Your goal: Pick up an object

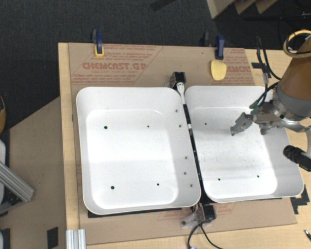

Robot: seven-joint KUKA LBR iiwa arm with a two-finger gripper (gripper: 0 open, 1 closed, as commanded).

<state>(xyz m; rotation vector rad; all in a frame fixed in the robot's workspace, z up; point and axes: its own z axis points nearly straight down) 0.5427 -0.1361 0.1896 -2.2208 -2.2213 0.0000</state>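
Note:
My gripper (250,128) hangs over the right part of the right white bin (238,183), below the grey wrist and orange band of the arm. Its two grey fingers (240,124) stand spread apart, open, with nothing between them. A small pale yellow object (218,69) lies on the cardboard board just beyond the far rim of the right bin, well apart from the gripper. The left white bin (93,154) sits beside the right one.
Two blue clamps (98,37) (220,44) hold the board's far edge. A black fitting (178,79) sits at the far end of the seam between the bins. Cables and a connector (202,214) lie at the near end.

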